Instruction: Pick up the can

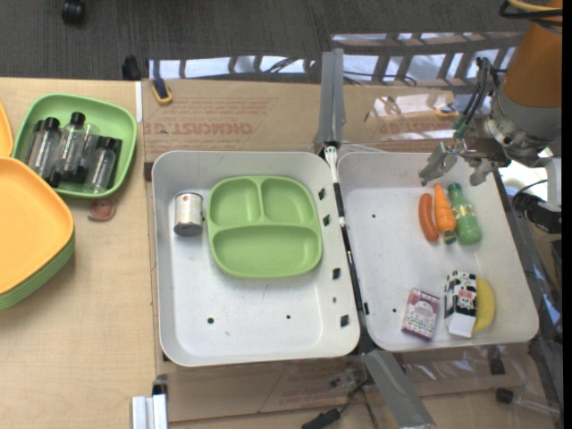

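The can [188,214], small and silver with a reddish end, lies on its side at the left edge of the left bin [250,329], beside a green divided plate [264,224]. My gripper [459,168] hangs over the far part of the right bin [384,266], just above a carrot [430,214] and a green bottle [465,217]. Its fingers are spread open with nothing between them. The can is far to the gripper's left, across the whole plate.
The right bin also holds a banana [485,305], a small milk carton [461,301] and a pink box [421,314]. On the bench at left stand a green tray of dark bottles [76,146] and stacked orange plates [31,231].
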